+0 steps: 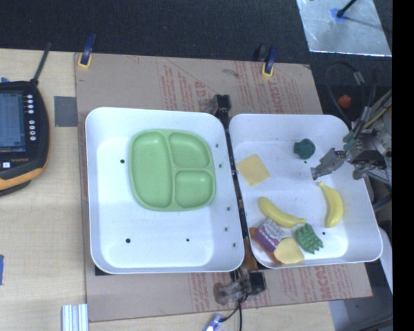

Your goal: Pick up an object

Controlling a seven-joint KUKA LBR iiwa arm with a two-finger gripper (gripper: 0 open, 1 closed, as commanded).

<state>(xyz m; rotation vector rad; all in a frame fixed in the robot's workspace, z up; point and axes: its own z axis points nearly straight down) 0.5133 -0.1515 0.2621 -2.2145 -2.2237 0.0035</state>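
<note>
Two white bins (pixel 103 185), one green plate (pixel 171 169), two bananas (pixel 281 214), one cheese slice (pixel 253 169).

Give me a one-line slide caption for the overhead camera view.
Gripper hovering over the right bin near a banana, with a green divided plate in the left bin.

A divided plate (pixel 171 169) lies in the left bin (pixel 103 247); two bananas (pixel 281 214) (pixel 332 205) lie in the right bin (pixel 276 126).

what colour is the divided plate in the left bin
Pale green, plain with no pattern; the divided plate shows clearly in the camera view.
</note>
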